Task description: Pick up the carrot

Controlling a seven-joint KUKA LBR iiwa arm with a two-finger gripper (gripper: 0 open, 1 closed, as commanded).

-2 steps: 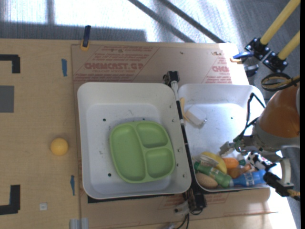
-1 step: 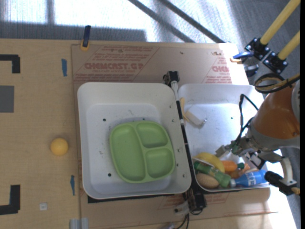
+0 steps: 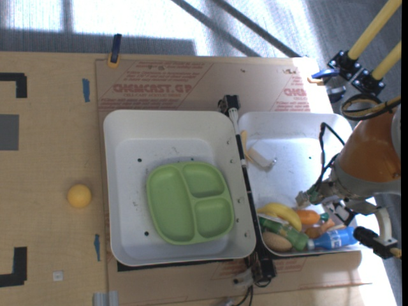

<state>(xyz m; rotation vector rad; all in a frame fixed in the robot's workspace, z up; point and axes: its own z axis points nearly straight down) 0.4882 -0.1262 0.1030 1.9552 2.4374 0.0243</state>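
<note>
The carrot [image 3: 308, 217] is a short orange piece lying in the front part of the right bin [image 3: 280, 148], just right of a yellow banana [image 3: 284, 214]. My gripper [image 3: 320, 199] hangs right over the pile of items, directly above and slightly behind the carrot. The grey arm with its orange band [image 3: 373, 152] comes in from the right and covers the bin's right side. I cannot see anything lifted off the bin floor.
Around the carrot lie a blue bottle [image 3: 336, 238], a green item [image 3: 295, 237] and a tan potato-like piece [image 3: 276, 240]. The left bin [image 3: 121, 139] holds a green divided plate [image 3: 190, 201]. A yellow ball [image 3: 80, 196] sits on the bench at the left.
</note>
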